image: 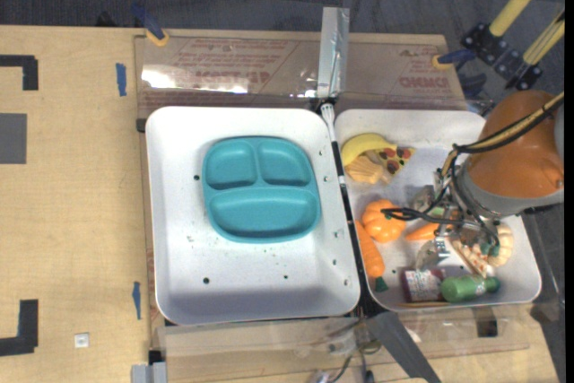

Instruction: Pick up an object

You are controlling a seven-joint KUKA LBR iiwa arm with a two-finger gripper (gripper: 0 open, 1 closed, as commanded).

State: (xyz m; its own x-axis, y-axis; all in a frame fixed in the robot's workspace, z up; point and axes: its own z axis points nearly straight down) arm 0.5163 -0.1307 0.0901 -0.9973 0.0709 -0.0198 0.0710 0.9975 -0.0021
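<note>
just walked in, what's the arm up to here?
The arm, reaching in from the right, has its gripper down in the right bin, over a pile of toy food: a banana, an orange pumpkin, a carrot and a green bottle. Cables hide the fingers, so no grasp can be confirmed. The left bin holds a teal divided plate, untouched.

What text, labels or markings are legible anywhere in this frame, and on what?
Red print on the clear panel behind the left bin: mirrored and blurred, unreadable.
Red print on the clear panel behind the right bin: also reversed, too blurred to read.
Label on the small bottle in the right bin: too small to read.
Nothing else carries text.
</note>
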